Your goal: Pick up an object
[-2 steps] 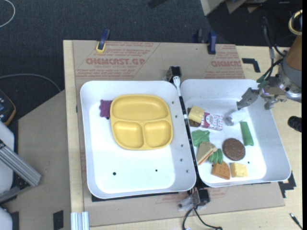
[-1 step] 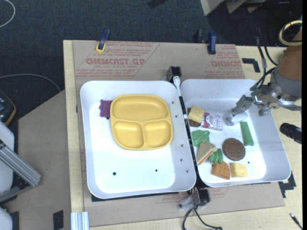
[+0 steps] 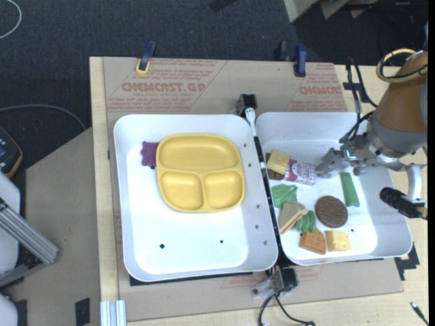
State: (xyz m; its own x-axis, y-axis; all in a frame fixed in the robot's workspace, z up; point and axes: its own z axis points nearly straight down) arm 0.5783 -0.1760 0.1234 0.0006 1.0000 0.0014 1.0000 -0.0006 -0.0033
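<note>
My gripper (image 3: 342, 165) hangs low over the middle of the right bin (image 3: 387, 244), open, with nothing between its fingers. Its left fingertip (image 3: 325, 168) is close to a red and white packet (image 3: 300, 172). Its right fingertip (image 3: 357, 168) is just above the top end of a green pickle (image 3: 349, 189). Near them lie a pale cheese block (image 3: 277, 161), a green leaf (image 3: 284, 194), a brown round cookie (image 3: 332, 211), a sandwich wedge (image 3: 291, 215), a waffle piece (image 3: 313, 241) and a yellow cube (image 3: 338, 240).
The left bin (image 3: 183, 253) holds a yellow divided plate (image 3: 200, 172) with a purple item (image 3: 148, 153) at its left edge. The grey arm with its orange band (image 3: 401, 107) reaches in from the right, above the right bin's far corner.
</note>
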